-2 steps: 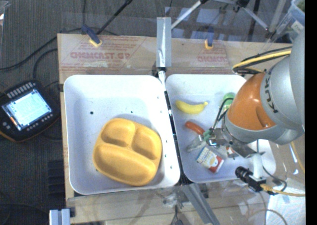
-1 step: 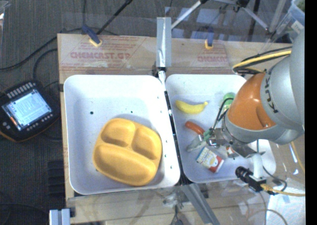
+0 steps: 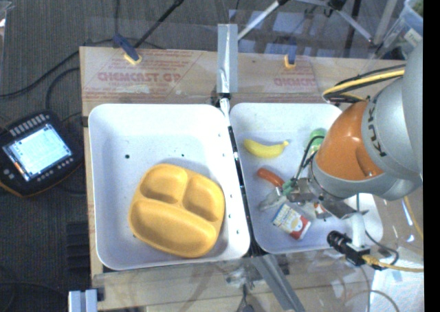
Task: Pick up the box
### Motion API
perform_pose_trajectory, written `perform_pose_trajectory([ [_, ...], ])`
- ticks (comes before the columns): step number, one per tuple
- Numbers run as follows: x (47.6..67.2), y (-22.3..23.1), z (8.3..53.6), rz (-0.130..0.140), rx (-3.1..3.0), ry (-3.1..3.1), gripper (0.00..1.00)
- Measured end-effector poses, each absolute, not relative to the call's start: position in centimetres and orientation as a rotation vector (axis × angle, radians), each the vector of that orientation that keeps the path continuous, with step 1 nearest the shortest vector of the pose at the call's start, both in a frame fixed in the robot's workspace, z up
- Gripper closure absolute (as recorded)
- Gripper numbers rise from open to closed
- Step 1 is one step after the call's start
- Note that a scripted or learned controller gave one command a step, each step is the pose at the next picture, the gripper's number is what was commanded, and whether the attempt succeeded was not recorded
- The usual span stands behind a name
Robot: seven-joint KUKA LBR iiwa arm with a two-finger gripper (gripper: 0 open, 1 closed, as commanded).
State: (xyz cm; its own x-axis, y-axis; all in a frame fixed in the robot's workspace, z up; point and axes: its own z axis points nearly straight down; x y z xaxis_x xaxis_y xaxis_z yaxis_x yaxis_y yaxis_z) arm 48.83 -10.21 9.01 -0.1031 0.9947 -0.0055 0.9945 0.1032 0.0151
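Orange-banded and bulky, the arm (image 3: 371, 146) fills the right bin (image 3: 242, 159), its gripper (image 3: 297, 194) low among the clutter — whether it is parted or closed, I cannot tell. Just beside it the box (image 3: 290, 221) lies flat on the bin floor near the front wall, below a banana (image 3: 266, 147) and a red piece (image 3: 270, 177). Nothing is lifted — grasp and raise remain.

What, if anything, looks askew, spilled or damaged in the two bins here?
Nothing looks spilled or broken. The small box lies tilted at an angle to the right bin walls, beside the gripper. The banana and a red item lie loose nearby. The yellow tray sits skewed in the left bin.
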Motion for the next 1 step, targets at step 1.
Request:
perform_pose_trajectory([
  [1, 48.84, -10.28, 9.01, 0.012, 2.094, 2.324, 0.00],
])
